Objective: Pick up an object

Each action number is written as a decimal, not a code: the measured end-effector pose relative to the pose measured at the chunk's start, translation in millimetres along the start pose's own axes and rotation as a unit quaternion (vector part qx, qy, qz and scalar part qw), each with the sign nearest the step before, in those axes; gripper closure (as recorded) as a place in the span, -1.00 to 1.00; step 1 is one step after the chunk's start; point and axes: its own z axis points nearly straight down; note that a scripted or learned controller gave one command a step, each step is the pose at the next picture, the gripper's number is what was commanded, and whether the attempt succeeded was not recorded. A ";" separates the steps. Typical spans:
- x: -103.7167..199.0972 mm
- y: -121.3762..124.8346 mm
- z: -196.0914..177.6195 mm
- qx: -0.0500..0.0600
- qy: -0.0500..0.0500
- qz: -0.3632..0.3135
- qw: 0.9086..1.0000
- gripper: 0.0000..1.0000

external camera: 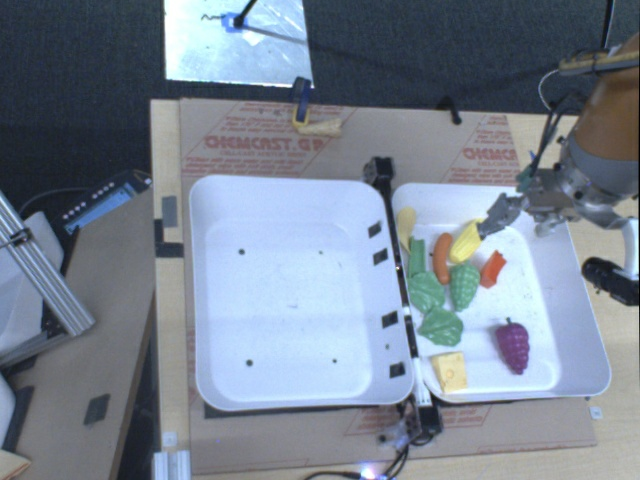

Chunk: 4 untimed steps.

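Note:
The right bin (583, 360) holds several toy foods. A yellow corn-like piece (465, 240) lies beside an orange carrot (442, 254) and a red-orange piece (491, 268). Green leafy pieces (446, 293) sit below them. Purple grapes (513, 346) and a yellow block (450, 371) lie nearer the front. A pale yellow piece (406, 224) rests against the bin's left wall. My gripper (522, 222) hangs over the bin's back right part, open. Its left finger (497, 214) points down at the corn-like piece and reaches its upper right end. Nothing is between the fingers.
The left bin (290, 184) stands beside the right one, with a black divider with clips (396, 268) between them. Both rest on a cardboard sheet (260, 133). A yellow and blue clamp (305, 113) sits at the back. A black part (610, 278) of the arm hangs over the bin's right rim.

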 end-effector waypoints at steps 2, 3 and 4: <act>14.3 25.7 177.3 0.001 0.000 0.002 1.000 -1.00; 15.0 27.4 164.0 -0.001 0.000 0.000 1.000 1.00; 115.7 86.0 67.9 -0.007 0.002 -0.006 1.000 1.00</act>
